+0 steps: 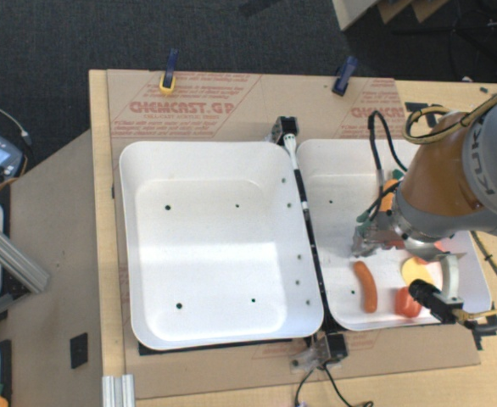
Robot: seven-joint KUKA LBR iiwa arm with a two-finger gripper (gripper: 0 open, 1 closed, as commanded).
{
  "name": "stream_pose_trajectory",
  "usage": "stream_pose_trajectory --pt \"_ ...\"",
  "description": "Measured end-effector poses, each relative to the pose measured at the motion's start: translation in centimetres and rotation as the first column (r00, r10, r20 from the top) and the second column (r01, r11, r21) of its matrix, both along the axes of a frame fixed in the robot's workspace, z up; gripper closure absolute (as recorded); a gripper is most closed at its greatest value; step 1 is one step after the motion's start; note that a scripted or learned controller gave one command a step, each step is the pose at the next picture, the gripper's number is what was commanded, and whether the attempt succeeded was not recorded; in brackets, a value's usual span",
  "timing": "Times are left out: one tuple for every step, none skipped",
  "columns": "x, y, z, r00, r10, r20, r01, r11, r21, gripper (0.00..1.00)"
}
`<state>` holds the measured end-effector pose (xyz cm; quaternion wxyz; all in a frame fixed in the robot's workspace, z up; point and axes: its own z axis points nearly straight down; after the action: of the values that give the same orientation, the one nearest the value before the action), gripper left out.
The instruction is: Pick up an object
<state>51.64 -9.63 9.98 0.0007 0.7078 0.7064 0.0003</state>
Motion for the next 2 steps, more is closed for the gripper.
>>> stream_pose_trajectory --pt "1.5 9.0 15.1 1.000 0.013 0.015 -0.013 1.000 0.002 1.00" --pt "-1.3 5.6 24.6 1.000 0.000 0.011 0.000 1.000 -0.001 1.00"
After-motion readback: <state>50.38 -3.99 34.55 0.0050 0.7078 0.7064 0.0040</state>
